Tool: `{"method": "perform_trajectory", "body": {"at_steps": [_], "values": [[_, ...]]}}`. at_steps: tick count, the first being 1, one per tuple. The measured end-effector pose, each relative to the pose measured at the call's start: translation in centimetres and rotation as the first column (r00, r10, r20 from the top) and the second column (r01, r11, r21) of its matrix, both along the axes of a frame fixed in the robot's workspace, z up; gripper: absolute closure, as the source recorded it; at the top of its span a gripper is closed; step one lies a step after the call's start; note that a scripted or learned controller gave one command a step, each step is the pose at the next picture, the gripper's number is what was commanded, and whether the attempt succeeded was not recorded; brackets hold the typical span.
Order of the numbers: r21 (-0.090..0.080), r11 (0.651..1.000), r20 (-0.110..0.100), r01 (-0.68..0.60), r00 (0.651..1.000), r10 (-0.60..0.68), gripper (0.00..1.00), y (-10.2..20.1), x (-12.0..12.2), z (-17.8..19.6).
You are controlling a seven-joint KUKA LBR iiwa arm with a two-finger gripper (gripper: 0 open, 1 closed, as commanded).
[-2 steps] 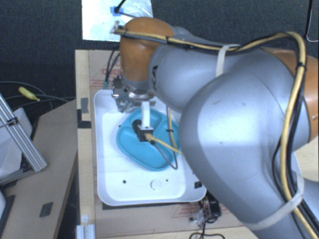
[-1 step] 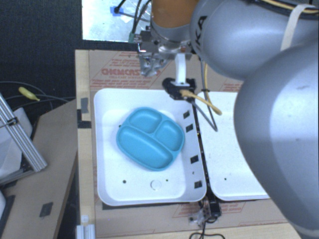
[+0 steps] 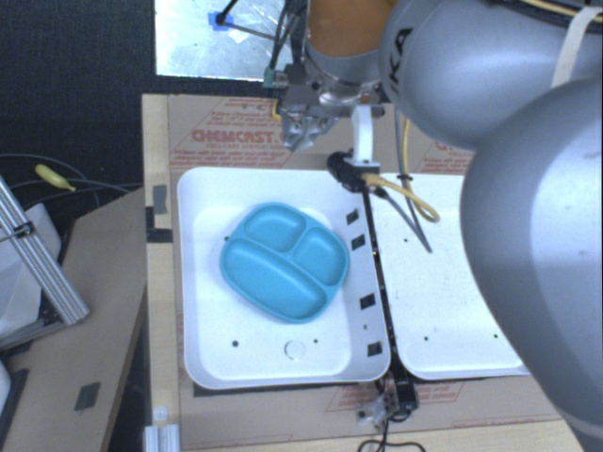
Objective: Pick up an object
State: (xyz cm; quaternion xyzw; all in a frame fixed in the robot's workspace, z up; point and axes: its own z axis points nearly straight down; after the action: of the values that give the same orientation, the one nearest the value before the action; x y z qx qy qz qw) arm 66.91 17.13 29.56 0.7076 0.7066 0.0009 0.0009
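**One plate, two bins**

One blue divided plate (image 3: 285, 262) lies flat mid left bin (image 3: 203, 281). Right bin (image 3: 443, 299) sits beside it, partly hidden by the arm. One gripper (image 3: 300, 132) hovers above the left bin's far edge, well apart from plate; grip state: can't tell.

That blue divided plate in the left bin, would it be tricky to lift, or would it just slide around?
The blue plate looks like rigid moulded plastic, so probably stiff and light. Its glossy surface and low rounded rim suggest it may slip. Lying flat in the white bin, it seems likelier to slide than tip.
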Motion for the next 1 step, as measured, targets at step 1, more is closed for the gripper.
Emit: {"method": "perform_trajectory", "body": {"at_steps": [1], "values": [[0.001, 1.000, -0.006, -0.007, 1.000, 0.007, 1.00, 3.66, -0.17, -5.97]]}}
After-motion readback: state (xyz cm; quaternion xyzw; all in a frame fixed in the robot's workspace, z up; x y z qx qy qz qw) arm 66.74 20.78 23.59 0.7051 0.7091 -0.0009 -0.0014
